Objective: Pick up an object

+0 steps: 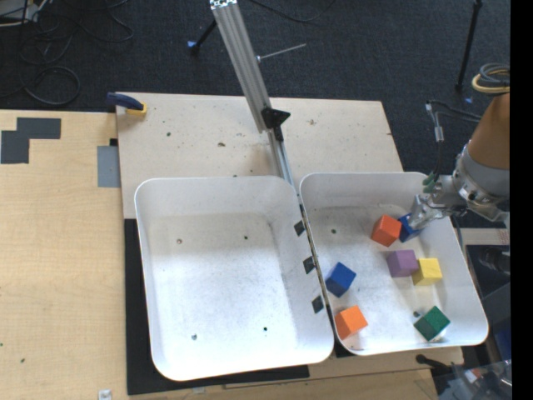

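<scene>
The right bin (333, 198) holds several small cubes. An orange cube (386, 230) lies at its upper right, with a blue piece (407, 228) touching its right side. My gripper (421, 213) comes in from the right and hangs low right over that blue piece, partly covering it. Below them sit a purple cube (402, 262) and a yellow cube (429, 270) side by side. A green cube (432, 322) rests in the near right corner. A blue cube (340, 278) and a second orange cube (351, 320) lie near the bin's left wall.
The left bin (166, 198) stands beside the right one, sharing a divider with black clips (308, 263). A slanted aluminium post (250, 73) rises behind the bins. A blue-and-yellow clamp (127, 103) sits at the bench's far left corner.
</scene>
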### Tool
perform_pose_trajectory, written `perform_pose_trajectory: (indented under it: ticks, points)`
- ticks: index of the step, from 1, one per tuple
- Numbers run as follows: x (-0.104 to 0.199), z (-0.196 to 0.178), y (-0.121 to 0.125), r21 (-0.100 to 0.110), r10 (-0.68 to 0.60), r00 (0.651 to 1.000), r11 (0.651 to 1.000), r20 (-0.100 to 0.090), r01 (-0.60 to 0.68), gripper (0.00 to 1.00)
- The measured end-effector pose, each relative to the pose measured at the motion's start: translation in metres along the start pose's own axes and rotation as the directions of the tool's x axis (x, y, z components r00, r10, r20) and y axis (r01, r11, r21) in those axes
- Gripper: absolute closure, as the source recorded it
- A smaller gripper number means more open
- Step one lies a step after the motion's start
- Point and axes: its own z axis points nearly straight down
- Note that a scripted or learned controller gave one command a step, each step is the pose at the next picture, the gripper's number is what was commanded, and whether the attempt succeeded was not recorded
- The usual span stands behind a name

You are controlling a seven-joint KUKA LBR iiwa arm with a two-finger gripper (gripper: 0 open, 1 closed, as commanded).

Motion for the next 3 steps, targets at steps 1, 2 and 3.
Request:
perform_pose_trajectory:
  ticks: [1,2,3]
  points:
    - [0.005,-0.044,0.002,0.0,-0.001,1.0,1.0,0.0,0.001,1.0]
    - [0.004,-0.06,0.002,0.003,0.0,1.0,1.0,-0.001,0.0,1.0]
    - [0.053,-0.067,-0.007,0.005,-0.003,1.0,1.0,-0.003,0.003,1.0]
